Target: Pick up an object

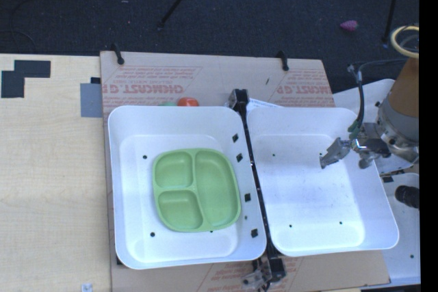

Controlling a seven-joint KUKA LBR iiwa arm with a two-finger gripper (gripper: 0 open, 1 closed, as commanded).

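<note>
dark carpet with thin black cables fills the top of the view, and a small pink thing [349, 25] lies on it near 1 o'clock. below that, the surface [48, 174] is pale wood at 9 o'clock, with a brown cardboard sheet [205, 78] lying on it. two shallow white bins sit on the cardboard, side by side and touching along a black strip in the middle.

the left bin [130, 126] holds a green plate [196, 189] with three sections. the plate lies flat near the middle of that bin, a little toward 5 o'clock. a small orange thing [187, 102] peeks out just behind the left bin's far rim, at about 12 o'clock from the plate.

the right bin [321, 243] has a bare white floor with small dark dots. the arm [404, 99] comes in from 3 o'clock. its gripper [335, 152] hangs over the right bin near that bin's 2 o'clock side, well apart from the green plate. nothing can be seen between its fingers, and it is too small and blurry to tell how wide they stand.
</note>
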